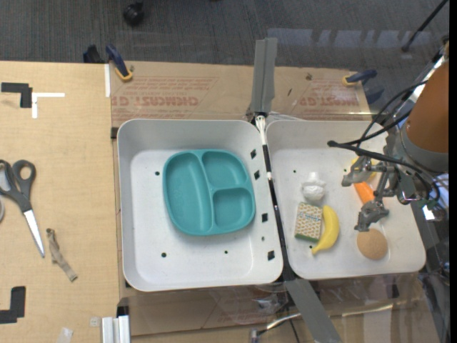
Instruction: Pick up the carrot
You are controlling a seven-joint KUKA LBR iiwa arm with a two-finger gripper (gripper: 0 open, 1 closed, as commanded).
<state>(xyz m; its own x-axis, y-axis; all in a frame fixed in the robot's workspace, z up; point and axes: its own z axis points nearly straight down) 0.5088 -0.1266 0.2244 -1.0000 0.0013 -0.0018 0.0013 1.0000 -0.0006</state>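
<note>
The carrot (365,191) is a small orange piece in the right bin (407,259), over toward its right side, and the gripper (373,195) is sitting right on top of it. From this angle the metal fingers look like they straddle it, one at the far side and one at the near side, but I honestly can't tell whether they've clamped or are just parked around it. Nothing shows the carrot off the floor yet.

Just near of it sits a brown egg (372,245), almost under the lower finger. To the left are a banana (327,230), a checkered sponge (308,222) touching it, and a small white lump (313,190) a bit farther back. The left bin (136,213) has a teal divided plate (210,191) in it, well away from the action.

If I were tuning this step: get the fingers across the carrot's narrow width, centered on it, close firmly before any lift, then go straight up. My guess at the main risk is the near finger nudging the egg, or the carrot rolling out because it's pinched near an end.
</note>
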